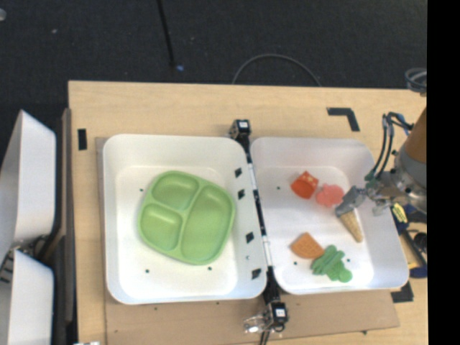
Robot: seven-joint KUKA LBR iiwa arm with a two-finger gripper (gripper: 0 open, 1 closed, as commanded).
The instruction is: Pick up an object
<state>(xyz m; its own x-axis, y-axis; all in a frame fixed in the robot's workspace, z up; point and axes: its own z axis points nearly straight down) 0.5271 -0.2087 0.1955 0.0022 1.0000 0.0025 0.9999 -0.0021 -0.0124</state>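
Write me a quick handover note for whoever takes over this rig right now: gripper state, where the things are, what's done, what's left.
Gripper: low in the right bin, at its right side, right by the pink piece and the tan cone. No object is visible between its fingers.
Right bin: red piece, pink piece, tan cone, orange piece, green toy.
Left bin: green divided plate.
Done: arm has reached into the right bin.
Left: grasp an object and lift it; nothing is picked up yet.
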